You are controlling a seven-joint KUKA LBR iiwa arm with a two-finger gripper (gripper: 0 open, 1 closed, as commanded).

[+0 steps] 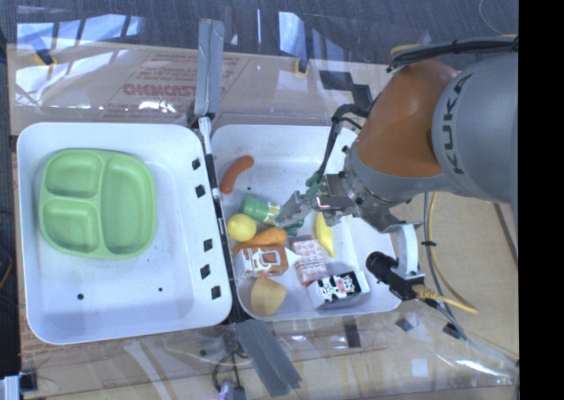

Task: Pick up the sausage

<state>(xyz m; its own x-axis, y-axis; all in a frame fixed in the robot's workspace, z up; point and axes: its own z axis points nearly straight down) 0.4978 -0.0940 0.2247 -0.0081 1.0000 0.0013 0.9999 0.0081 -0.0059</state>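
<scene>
Sausage lies in the right bin, upper left corner, apart from the other food. I see the hand above the green item, fingers apart, gripping nothing. Left bin carries a plate.

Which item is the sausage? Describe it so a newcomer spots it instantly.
Look in the right bin, the one crowded with toy food. Near its upper left corner, by the divider, lies the sausage: a slim reddish-orange link, tilted, apart from the pile below it.
</scene>
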